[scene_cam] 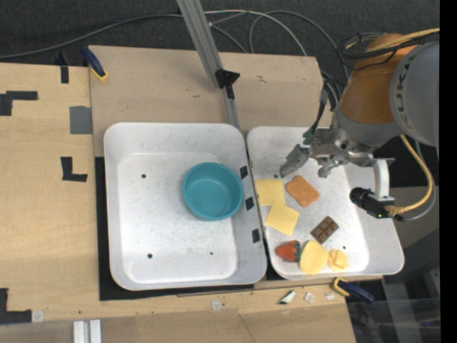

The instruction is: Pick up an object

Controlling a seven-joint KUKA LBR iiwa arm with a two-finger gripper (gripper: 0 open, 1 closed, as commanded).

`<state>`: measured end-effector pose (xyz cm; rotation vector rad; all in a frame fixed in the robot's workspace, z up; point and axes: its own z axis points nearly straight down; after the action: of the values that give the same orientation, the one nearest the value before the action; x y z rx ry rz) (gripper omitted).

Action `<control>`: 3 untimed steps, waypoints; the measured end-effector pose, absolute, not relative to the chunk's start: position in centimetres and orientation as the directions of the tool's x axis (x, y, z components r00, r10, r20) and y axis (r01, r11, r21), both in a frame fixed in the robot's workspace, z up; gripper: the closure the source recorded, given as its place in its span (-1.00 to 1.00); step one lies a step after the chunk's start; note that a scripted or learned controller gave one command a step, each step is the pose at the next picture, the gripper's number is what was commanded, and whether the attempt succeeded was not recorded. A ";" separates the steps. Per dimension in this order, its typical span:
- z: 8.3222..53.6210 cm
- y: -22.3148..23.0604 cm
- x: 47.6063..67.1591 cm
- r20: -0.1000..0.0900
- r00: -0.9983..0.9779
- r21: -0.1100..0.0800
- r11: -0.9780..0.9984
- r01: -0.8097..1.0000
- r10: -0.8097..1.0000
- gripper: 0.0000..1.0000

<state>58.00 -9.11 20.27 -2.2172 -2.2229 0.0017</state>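
Gripper [308, 163] hangs over the right bin [378, 263], jaws spread apart with nothing between them, just above the orange piece [303, 190]. Around the orange piece: two yellow squares [270, 191] [282, 219] to its left, a brown bar [324, 229] below it, and a red piece [288, 251] and yellow lumps [314, 257] lower still. A blue bowl [212, 191] sits in the left bin [128, 191], well left of the orange piece.

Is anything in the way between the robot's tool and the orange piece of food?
Nothing visible is. The tool hangs just above the orange piece in the right bin, with bare bin floor between them. The yellow slices lie off to the left.
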 end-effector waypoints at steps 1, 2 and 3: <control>20.3 -9.1 58.0 0.000 -0.002 -0.002 0.002 1.000 1.000 -1.00; 15.9 -9.2 57.9 0.000 -0.001 -0.006 0.001 1.000 1.000 -1.00; 11.2 -9.4 58.4 0.000 -0.001 -0.007 0.001 1.000 1.000 -1.00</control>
<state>58.35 -9.38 11.23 -2.2164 -2.2195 0.0084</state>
